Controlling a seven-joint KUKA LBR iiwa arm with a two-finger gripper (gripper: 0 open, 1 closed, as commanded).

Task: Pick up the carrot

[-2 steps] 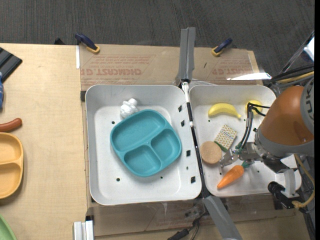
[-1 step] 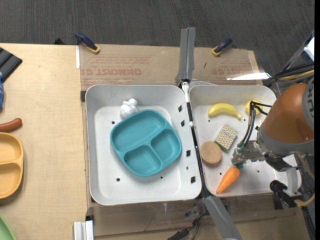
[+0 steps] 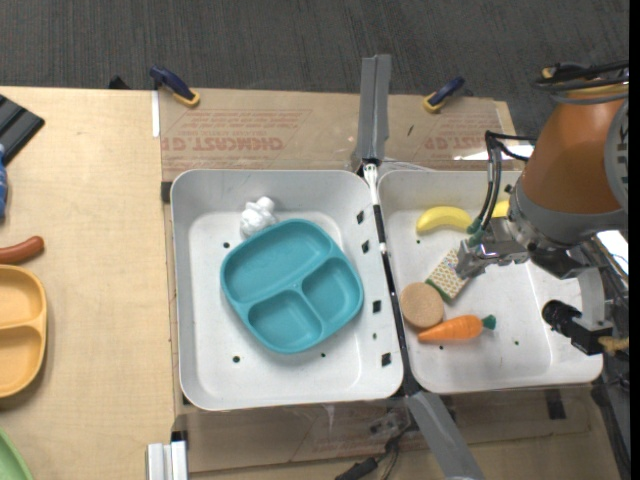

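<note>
Both white bins (image 3: 200, 298) appear smooth, matt plastic. The teal divided plate (image 3: 290, 286) shows smooth plastic with slight sheen. The carrot (image 3: 452, 330) looks matt and smooth. Cardboard sheet (image 3: 270, 133) beneath: dull, papery brown.

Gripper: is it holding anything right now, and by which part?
Cannot be told. The gripper sits over the speckled rectangular sponge; the orange toy carrot lies apart on the bin floor.

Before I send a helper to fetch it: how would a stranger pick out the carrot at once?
Look in the right-hand white bin. Near its front edge the carrot lies on its side, right of a round tan cookie. It is the one orange, tapered piece with a green tip; the banana behind it is yellow and curved.
</note>
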